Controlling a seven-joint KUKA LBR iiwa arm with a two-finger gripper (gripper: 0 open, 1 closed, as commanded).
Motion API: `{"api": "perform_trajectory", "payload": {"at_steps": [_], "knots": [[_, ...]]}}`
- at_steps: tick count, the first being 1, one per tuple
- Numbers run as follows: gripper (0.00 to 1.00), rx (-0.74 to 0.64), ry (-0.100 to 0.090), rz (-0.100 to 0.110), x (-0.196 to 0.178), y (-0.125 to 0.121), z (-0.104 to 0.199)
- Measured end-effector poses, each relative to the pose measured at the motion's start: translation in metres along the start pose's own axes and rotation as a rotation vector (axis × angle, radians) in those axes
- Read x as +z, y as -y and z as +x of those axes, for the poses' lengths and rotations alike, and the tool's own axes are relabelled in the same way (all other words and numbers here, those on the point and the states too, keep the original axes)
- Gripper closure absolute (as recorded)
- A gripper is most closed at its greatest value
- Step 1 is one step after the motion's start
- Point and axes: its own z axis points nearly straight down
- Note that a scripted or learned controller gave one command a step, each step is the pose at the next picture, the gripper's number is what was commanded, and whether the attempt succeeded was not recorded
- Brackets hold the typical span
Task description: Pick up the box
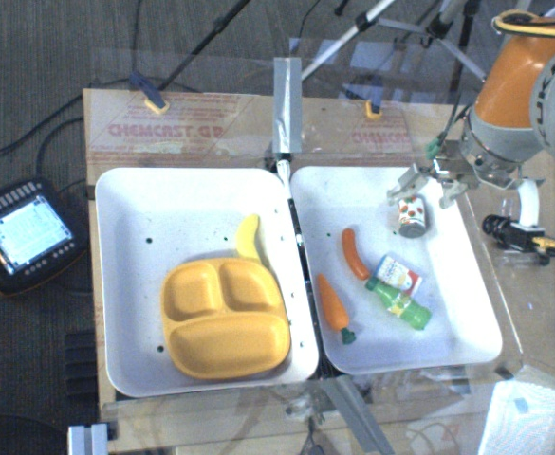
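Box [395, 275] sits in the right bin [476, 297], near centre, slightly toward the right wall. Small carton, white with red and green print, lying tilted. Its lower edge touches a green bottle [405, 308] that lies diagonally just below it. An orange sausage-like item [355, 253] lies just left of the box, apart from it. A carrot [333, 305] sits further left, near the wall shared with the left bin [135, 207].

Claw [429, 184] hangs over the far end of the right bin, well apart from the box, fingers spread and holding nothing. A small round can-like object [412, 216] lies just beneath it; not the target.

Left bin holds 1 yellow compartment tray [225, 317] and 1 banana [249, 237] at its far edge. A tablet-like controller [23, 232] lies on the floor at left, off the table [192, 131].

Step in hand looks like the approach, nothing grasped yet. To do it well: move the claw toward the near side and centre it over the box, skipping the can. Turn the fingers to close across the carton's narrow sides, on the end away from the bottle. Bottle contact is the main risk, since a finger could nudge it or pinch both.
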Motion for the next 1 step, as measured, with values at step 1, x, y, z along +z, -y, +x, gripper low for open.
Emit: {"api": "perform_trajectory", "payload": {"at_steps": [1], "knots": [[0.0,-0.228,0.004,-0.017,0.1,0.072,-0.0343]]}}
